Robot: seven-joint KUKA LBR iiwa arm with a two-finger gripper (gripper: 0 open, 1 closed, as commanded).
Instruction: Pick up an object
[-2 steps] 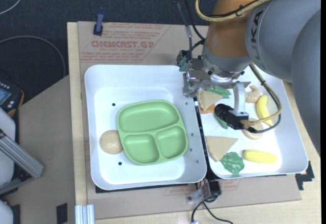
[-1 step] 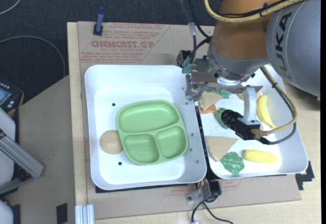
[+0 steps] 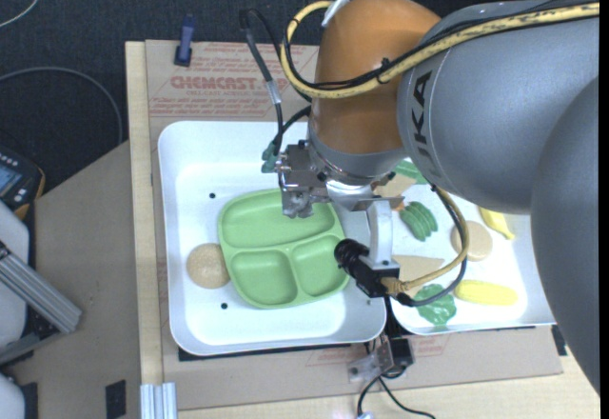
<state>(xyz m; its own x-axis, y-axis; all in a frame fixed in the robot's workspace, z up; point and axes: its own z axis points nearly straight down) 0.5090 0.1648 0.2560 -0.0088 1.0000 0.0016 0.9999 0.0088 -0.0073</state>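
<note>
The gripper (image 3: 297, 203), its opening impossible to judge, hung over a green tray (image 3: 281, 250) in the left bin (image 3: 181, 217); light and stiff, the tray likely lifts best by its rim

Green divided tray (image 3: 276, 255), tan round cookie (image 3: 206, 266), white bins (image 3: 181, 217), yellow banana (image 3: 486, 292).

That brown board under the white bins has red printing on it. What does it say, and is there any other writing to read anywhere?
"CHEMCAST": large red letters on the board, above the left bin.
Smaller red lines above and below that word: too blurred to read.
Dark letters on the grey arm, near the orange band: partly hidden, not readable.
</note>
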